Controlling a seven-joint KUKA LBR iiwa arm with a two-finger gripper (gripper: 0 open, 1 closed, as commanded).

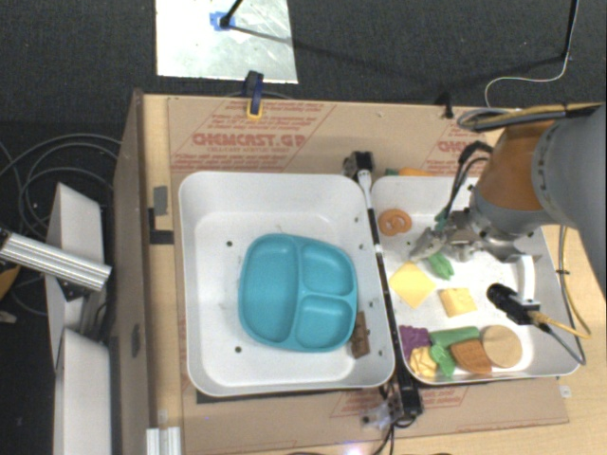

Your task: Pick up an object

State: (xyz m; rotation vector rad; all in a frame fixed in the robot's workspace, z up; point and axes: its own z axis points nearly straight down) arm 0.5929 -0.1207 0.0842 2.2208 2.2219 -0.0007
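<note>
The gripper (pixel 438 245) is reaching down into the right bin (pixel 541 373), its fingers' state hidden from sight. A green piece (pixel 441 265) is lying just beneath it, near the bin's middle, beside a yellow wedge (pixel 412 284).

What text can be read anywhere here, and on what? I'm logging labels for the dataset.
"CHEMCAST GP": red print on the brown board under the bins, behind the left bin; the last letters are less sure.
The same red print repeats at the board's right rear, cut off by the arm and too partial to read.
Smaller red lines around the logo: too blurred to read.
No text can be made out on the blue plate or the toys.
</note>
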